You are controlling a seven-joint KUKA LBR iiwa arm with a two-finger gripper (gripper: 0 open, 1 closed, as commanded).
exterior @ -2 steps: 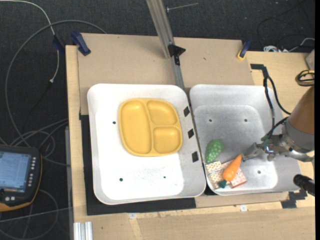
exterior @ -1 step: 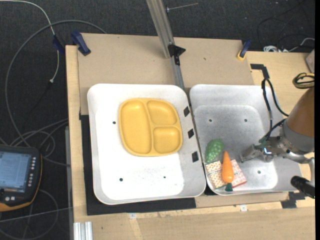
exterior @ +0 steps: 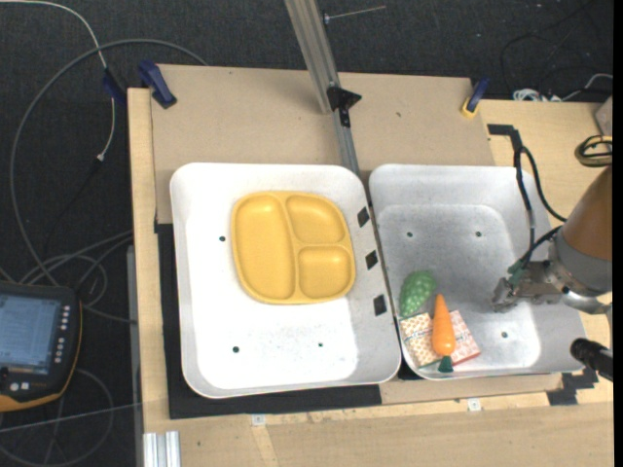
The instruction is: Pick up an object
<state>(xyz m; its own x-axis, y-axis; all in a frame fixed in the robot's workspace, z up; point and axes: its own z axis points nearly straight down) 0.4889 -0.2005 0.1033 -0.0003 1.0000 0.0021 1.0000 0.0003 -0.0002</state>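
Observation:
An orange carrot [exterior: 443,327] lies in the front left corner of the right bin [exterior: 458,207], on top of a flat patterned packet [exterior: 438,342]. A green bumpy object [exterior: 418,290] rests just behind them. My gripper [exterior: 513,290] hovers over the right side of that bin, to the right of the carrot and apart from it. Nothing shows between its fingers. The arm's orange band [exterior: 594,224] enters from the right edge.
A yellow divided tray [exterior: 290,245] sits in the left bin [exterior: 209,348]. A metal pole [exterior: 313,37] slants up from between the bins at the back. Cables run along the right bin's far right side. A pendant screen [exterior: 34,334] lies left of the bench.

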